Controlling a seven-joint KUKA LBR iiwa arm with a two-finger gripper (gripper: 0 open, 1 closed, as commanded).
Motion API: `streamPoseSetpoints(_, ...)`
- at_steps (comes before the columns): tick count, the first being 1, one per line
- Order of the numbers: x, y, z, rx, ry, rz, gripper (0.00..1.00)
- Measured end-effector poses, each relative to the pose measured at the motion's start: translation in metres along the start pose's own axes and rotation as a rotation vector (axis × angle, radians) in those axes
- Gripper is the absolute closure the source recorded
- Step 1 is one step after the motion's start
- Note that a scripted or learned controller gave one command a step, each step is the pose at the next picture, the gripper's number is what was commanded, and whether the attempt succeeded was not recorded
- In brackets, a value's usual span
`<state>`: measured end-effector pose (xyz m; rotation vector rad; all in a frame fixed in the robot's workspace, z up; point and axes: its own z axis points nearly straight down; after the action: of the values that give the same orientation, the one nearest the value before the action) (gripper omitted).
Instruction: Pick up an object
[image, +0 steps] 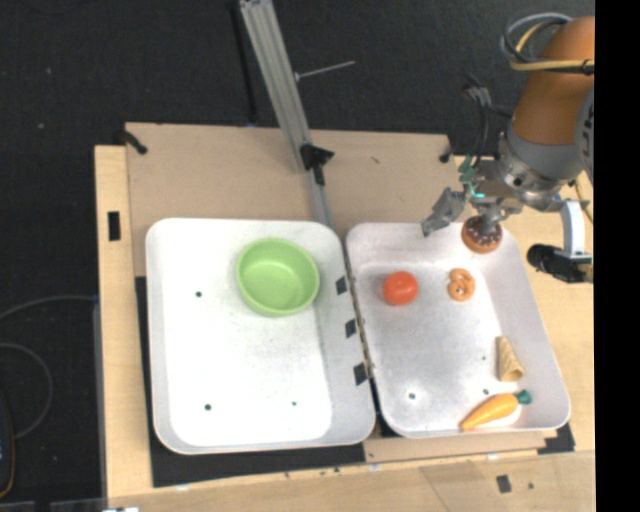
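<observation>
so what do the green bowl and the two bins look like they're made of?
Green bowl: probably plastic; uniform lime colour, smooth, soft sheen, thin rim.
Left bin and right bin: likely moulded plastic or coated sheet; white, rounded corners, shallow walls, matte with fine dark speckling. The view cannot settle which.

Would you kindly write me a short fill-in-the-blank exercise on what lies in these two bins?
1. The green bowl sits in the ____ bin of the camera view.
2. The carrot lies near the right bin's ____ corner.
3. The red tomato lies to the ____ of the small orange doughnut.
4. The gripper hangs over the right bin's ____ edge.

Missing words: left; lower right; left; far
</observation>
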<state>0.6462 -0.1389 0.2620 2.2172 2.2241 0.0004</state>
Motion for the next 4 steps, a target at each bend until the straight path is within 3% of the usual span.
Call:
streamPoseSetpoints(1, 0.0, 0.0, 0.0, 0.0, -0.001, -0.001, 0.0)
streamPoseSetpoints(3, -0.003, -0.001, 0.119, 0.0, -0.002, 0.005, 0.0)
streamPoseSetpoints(4, -0.004, 0.002, 0.143, -0.007, -0.001, 0.005, 0.0)
